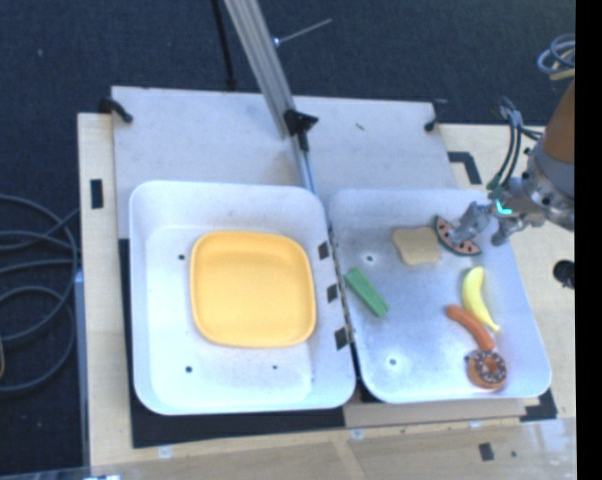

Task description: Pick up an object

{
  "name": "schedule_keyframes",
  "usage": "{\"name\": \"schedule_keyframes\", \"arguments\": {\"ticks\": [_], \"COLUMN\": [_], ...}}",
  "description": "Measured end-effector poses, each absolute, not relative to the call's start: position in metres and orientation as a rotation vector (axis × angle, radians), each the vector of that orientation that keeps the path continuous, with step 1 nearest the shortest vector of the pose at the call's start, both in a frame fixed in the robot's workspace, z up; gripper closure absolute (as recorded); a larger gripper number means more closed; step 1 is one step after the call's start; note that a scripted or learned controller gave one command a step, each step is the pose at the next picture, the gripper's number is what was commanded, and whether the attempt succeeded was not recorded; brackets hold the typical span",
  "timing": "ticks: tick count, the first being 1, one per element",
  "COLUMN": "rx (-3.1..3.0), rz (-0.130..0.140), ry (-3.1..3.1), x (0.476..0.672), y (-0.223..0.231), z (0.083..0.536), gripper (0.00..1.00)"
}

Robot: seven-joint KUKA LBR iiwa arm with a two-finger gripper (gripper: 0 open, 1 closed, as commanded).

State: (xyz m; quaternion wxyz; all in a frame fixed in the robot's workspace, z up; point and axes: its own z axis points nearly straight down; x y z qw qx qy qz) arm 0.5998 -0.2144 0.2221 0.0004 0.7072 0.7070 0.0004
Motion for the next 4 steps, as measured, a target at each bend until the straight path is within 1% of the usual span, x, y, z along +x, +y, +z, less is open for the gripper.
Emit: {"name": "schedule_keyframes", "arguments": {"ticks": [1, 2, 3, 4], "rx": [2.221, 2.223, 2.223, 2.220], "rz": [0.001, -0.003, -0.004, 0.001], "ry": [2.221, 2.222, 2.222, 2.222], "x": [0.600, 0.597, 0.600, 0.600], "y": [-0.214, -0.212, -0.211, -0.211], "z": [0.222, 0.180, 0.137, 0.100], "gripper": [0.00, 0.00, 0.00, 0.00]}}
